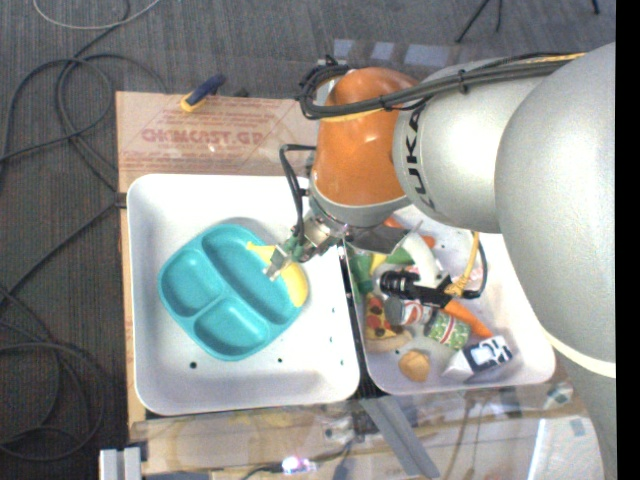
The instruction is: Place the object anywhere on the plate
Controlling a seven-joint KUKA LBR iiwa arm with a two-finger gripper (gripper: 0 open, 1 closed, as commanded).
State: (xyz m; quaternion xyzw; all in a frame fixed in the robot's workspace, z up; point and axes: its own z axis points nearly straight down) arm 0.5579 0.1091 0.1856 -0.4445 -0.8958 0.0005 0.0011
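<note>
The yellow object (292, 282) lies at the right edge of the teal plate (215, 293), partly over its rim, inside the left bin (150, 368). The gripper (280, 261) hangs right over the object's upper end, touching it or nearly so, and I cannot tell whether it is released or clamped on the object. The right bin (535, 363) holds a heap of small things, among them an orange carrot (465, 315) and a tan round piece (414, 365).
</note>
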